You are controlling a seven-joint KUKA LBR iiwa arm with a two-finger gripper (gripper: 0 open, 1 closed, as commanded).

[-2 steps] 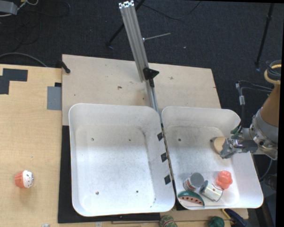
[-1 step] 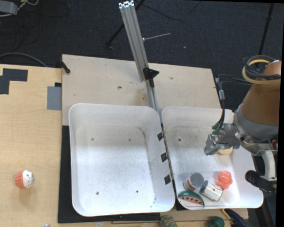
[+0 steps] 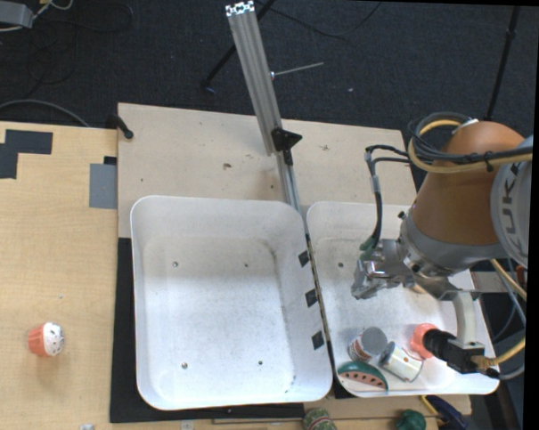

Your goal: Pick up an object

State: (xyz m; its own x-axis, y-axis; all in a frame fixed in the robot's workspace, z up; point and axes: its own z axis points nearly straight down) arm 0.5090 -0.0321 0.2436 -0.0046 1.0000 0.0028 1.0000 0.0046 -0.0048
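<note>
While jaws (image 3: 370,281) hover, can (image 3: 368,342) lies below

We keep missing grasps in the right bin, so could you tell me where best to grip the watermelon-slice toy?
Probably across the watermelon slice at its middle, coming straight down. It lies flat against the right bin's near rim, so fingers should close along the rim line, not into the wall. The gripper hangs farther back.

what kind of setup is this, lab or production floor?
Most likely a robotics research lab: a KUKA arm over two shallow white bins holding small toy-like objects, an aluminium extrusion mast, and loose cables on dark carpet.
</note>
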